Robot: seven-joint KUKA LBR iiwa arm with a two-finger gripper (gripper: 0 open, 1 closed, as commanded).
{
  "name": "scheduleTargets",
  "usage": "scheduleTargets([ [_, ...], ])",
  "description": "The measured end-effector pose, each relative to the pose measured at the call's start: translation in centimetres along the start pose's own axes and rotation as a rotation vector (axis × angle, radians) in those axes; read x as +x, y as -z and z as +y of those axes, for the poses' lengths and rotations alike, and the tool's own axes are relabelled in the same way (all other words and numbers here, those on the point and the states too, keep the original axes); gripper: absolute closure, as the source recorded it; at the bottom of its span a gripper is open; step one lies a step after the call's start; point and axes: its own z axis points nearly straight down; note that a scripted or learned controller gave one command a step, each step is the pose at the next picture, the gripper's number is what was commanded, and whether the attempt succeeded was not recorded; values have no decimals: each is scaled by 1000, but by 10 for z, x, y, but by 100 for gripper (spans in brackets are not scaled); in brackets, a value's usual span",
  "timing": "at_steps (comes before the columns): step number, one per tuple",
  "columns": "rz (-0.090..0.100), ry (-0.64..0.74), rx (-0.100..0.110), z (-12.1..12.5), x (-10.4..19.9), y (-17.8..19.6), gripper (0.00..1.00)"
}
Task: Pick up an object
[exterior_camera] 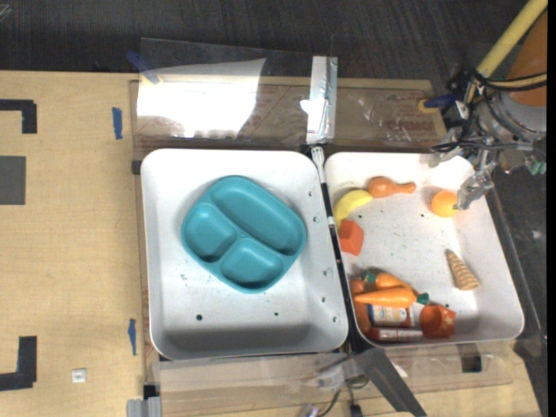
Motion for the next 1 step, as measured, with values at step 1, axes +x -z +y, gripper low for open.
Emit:
scheduleTargets([
  [1, 0, 16, -1, 5, 16, -78, 0],
])
